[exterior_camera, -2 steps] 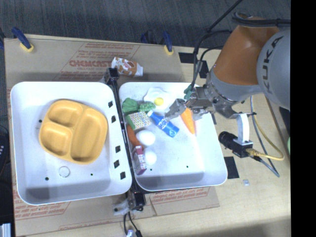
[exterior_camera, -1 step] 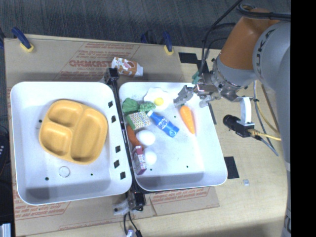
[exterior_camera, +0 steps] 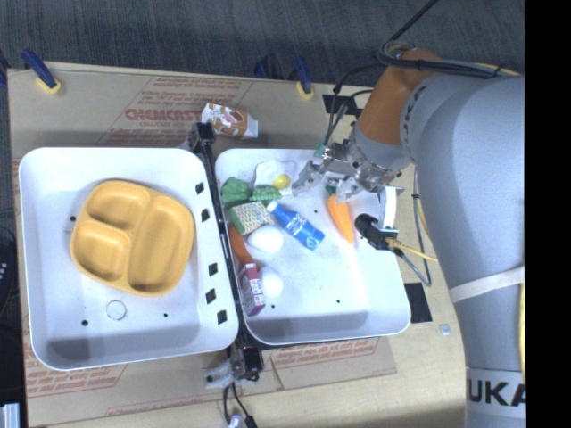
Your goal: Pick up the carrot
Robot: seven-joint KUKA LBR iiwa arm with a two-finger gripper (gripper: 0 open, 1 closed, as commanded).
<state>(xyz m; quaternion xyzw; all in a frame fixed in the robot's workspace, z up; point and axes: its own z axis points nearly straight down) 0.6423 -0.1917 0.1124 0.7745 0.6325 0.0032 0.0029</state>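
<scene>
The carrot is a short orange piece lying on the floor of the right bin, toward its right side, with the thick end pointing to the back. My gripper hangs over the back of that bin, just behind the carrot's thick end and very close to it. The grey wrist and its cables hide the gripper's tips. Nothing can be seen lifted off the bin floor.
Left of the carrot lie a blue bottle, a white egg, green items, a yellow ball and a long orange-red item by the bin's left wall. The left bin holds a yellow divided plate. A small carton lies behind the bins.
</scene>
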